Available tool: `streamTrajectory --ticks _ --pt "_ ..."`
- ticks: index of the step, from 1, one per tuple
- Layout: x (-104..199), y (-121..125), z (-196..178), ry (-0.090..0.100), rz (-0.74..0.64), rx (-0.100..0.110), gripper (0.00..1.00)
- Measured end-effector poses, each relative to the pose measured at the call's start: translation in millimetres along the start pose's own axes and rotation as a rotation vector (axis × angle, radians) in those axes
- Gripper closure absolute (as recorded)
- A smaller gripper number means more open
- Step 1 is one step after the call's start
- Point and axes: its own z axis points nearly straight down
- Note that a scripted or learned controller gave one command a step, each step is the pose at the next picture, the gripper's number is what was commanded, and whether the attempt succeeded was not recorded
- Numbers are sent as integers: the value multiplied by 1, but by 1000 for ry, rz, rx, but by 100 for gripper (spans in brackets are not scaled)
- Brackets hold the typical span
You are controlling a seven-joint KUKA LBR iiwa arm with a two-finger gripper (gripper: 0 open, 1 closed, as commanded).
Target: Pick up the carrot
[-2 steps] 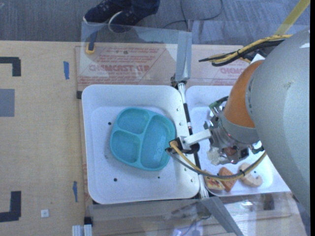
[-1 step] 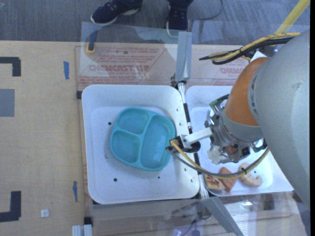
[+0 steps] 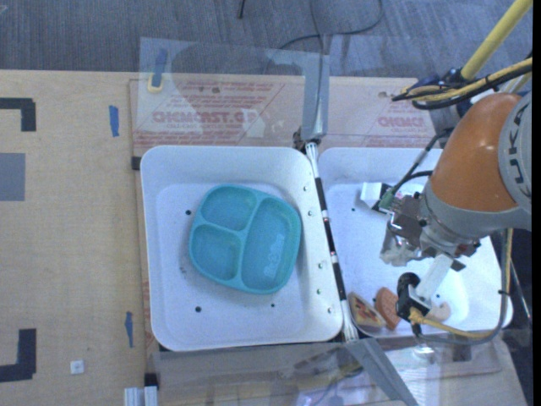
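Arm (image 3: 473, 163), grey with an orange band, stands highest and enters over the right bin (image 3: 372, 218) from that bin's right side. Its gripper (image 3: 414, 265) hangs above the near half of the right bin, angled toward the bin's near-left corner. Whether the tool is apart or together cannot be told at this angle.

1 small orange oblong, judged to be the carrot (image 3: 387, 304), lies in the near-left corner of the right bin, just below the gripper and apart from it. 1 flat wedge-shaped item (image 3: 363, 309) lies touching or just beside the carrot. The gripper probably hangs here to line up a descent on the carrot.

1 teal plate (image 3: 245, 239) with 3 compartments sits in the left bin (image 3: 169, 294), beside the right bin.
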Motion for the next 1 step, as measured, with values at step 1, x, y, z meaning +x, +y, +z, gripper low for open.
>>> streamTrajectory --ticks 1 --pt "-8 4 19 0 -494 -2 100"
